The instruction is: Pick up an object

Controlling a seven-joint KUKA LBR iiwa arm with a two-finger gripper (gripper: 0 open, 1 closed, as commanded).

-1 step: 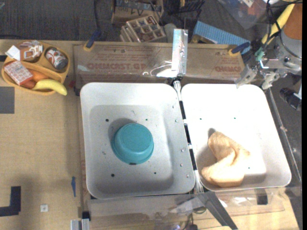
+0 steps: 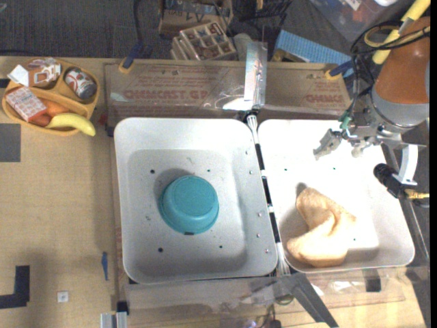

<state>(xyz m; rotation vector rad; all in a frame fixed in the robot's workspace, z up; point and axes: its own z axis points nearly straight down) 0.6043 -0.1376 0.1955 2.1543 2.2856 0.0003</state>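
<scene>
While the gripper (image 2: 343, 142) hangs above the right bin (image 2: 392, 248) near its far rim, fingers spread and holding nothing, the tan croissant-shaped object (image 2: 319, 228) lies well apart, near the front. Its curved, lumpy surface could slip from a two-finger pinch. A teal bowl (image 2: 190, 203) sits upside down in the left bin (image 2: 136, 149).

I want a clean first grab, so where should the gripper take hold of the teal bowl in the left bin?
Probably from straight above, closing across the teal bowl at its narrower flat base: it sits upside down, rim against the left bin, leaving no exposed lip.
</scene>
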